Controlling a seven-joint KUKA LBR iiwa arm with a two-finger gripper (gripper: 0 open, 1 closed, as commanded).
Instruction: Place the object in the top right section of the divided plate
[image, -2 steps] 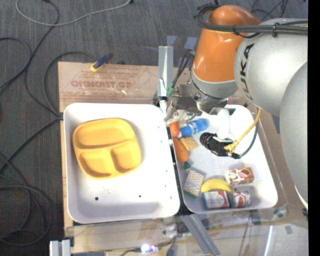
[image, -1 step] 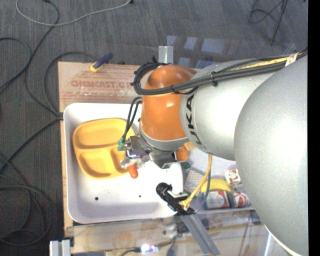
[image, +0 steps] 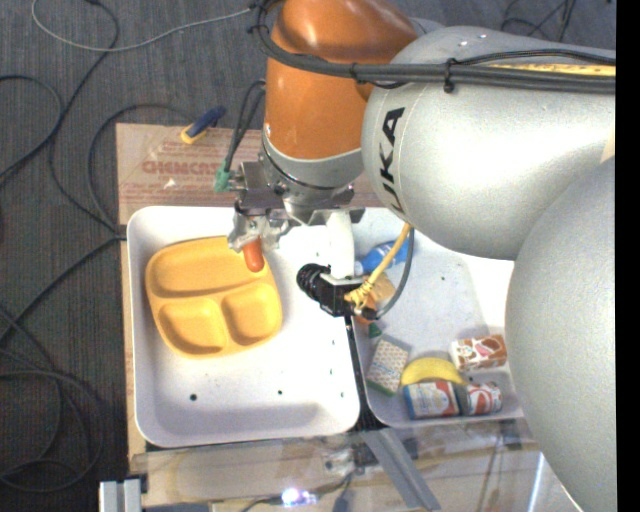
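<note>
A yellow divided plate (image: 210, 295) lies in the left white bin (image: 180, 400), with one long section at the top and two smaller ones below. My gripper (image: 252, 243) hangs over the plate's upper right edge. A small orange-red object (image: 254, 258) sits between its fingers, just above the plate's top right part. The fingers are shut on that object. The arm's orange band and grey body cover the area above and to the right.
The right bin (image: 450, 290) holds a blue item (image: 378, 258), a yellow banana-like toy (image: 432, 372), small cans and packets (image: 455, 398) near its front. A black cable bundle (image: 322, 285) hangs by the bins' shared wall. Cardboard (image: 165, 170) lies behind the left bin.
</note>
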